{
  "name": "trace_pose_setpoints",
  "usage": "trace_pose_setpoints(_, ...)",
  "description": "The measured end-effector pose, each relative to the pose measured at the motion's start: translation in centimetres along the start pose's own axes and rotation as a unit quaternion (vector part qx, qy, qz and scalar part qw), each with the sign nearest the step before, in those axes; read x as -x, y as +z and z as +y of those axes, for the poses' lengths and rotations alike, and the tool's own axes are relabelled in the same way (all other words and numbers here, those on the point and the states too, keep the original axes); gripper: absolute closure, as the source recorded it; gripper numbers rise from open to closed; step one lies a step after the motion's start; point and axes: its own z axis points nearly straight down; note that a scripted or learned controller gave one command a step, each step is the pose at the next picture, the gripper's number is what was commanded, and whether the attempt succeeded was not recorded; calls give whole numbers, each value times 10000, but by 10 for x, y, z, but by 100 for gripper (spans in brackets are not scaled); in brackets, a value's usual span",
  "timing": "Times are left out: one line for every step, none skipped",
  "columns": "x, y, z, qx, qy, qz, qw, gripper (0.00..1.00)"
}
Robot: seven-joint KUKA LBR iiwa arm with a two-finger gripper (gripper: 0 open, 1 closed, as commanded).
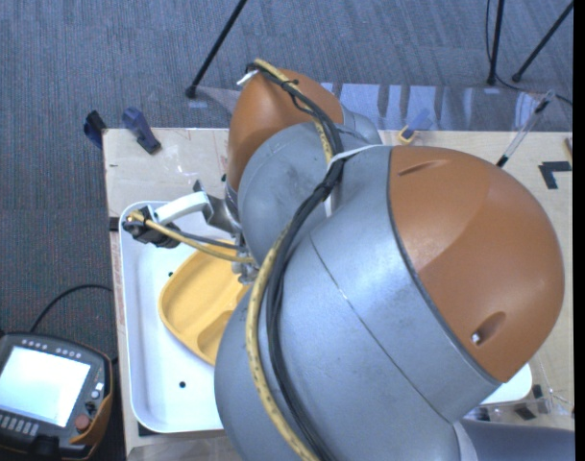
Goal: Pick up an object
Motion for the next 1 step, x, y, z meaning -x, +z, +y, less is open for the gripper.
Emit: trace_pose_setpoints(0,-8,5,3,45,-10,10000,100)
